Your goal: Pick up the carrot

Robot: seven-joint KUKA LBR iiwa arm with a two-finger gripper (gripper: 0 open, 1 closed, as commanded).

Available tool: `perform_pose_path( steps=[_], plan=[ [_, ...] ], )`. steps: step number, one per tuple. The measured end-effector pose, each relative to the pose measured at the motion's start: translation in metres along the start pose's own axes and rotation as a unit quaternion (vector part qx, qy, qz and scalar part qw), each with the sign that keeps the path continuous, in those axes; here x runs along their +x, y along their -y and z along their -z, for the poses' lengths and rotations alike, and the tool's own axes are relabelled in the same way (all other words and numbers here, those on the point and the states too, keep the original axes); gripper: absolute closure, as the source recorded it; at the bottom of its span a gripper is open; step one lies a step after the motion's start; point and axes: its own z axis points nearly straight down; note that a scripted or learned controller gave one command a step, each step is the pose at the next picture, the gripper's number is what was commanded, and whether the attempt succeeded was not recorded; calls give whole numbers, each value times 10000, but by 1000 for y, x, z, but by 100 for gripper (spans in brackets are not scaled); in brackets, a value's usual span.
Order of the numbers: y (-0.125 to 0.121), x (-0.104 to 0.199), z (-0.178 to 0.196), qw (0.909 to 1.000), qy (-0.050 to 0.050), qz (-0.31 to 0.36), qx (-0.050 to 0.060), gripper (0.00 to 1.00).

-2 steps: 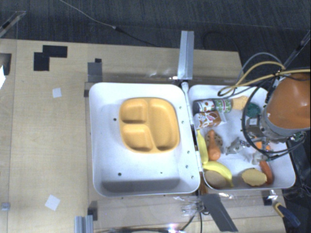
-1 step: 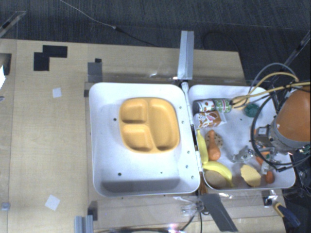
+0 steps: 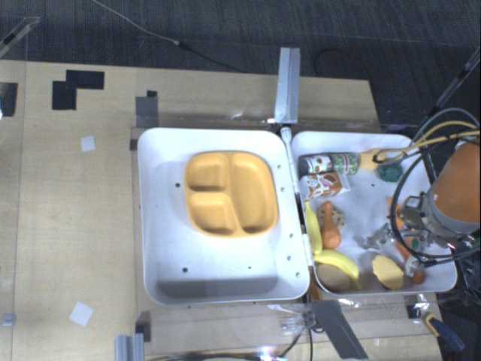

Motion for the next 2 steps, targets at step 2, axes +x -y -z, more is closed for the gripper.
perform_pose_path(
  steps=[2],
  plan=[
    [-38, -92, 100, 9941, 6, 1084, -35, 100]
  ],
)
